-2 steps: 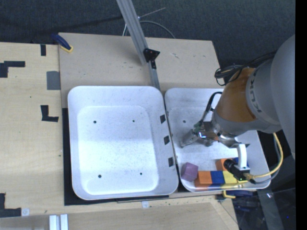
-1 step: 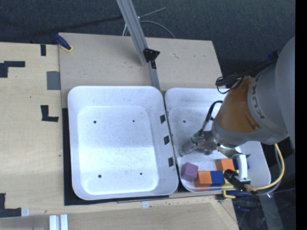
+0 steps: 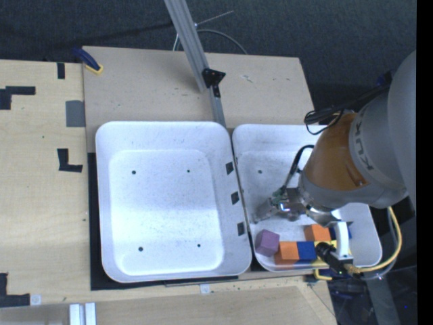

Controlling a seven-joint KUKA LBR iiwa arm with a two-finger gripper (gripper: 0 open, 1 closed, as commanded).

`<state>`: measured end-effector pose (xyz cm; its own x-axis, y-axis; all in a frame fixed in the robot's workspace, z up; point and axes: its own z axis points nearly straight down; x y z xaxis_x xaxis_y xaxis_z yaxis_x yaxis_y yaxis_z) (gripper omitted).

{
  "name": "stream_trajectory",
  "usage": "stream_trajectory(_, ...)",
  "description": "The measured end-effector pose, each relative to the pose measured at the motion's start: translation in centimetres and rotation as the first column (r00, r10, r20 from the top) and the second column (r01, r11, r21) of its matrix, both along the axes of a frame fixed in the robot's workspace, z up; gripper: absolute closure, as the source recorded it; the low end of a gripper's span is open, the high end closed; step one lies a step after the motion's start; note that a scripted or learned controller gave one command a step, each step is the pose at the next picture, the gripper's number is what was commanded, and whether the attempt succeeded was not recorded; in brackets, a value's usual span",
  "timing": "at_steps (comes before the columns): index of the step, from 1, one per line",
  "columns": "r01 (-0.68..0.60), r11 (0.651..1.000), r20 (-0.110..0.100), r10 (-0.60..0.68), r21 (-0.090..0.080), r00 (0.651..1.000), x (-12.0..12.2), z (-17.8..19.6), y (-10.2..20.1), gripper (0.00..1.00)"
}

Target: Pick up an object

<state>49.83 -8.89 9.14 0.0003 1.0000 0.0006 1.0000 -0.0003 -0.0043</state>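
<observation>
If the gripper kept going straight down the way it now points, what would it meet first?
Probably the bare floor of the right bin: the gripper sits above the purple block and orange block, apparently clear of both, though depth is unclear.

Matt pale wood tabletop (image 3: 169, 90), speckled white plastic bins (image 3: 162, 202), my gripper (image 3: 281, 205) shiny metal, blocks (image 3: 289, 250) matt

One fixed camera is looking down at a slant from above the desk (image 3: 40, 147), taking in both white bins: the left bin (image 3: 108, 137) and the right bin (image 3: 270, 133), with the arm (image 3: 352, 158) entering from the right.
</observation>
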Motion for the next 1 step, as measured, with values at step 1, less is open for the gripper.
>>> stream_trajectory(1, 0.000, 1.000, -0.001, 0.000, 0.000, 1.000, -1.61, 0.00, -0.18, 0.00)
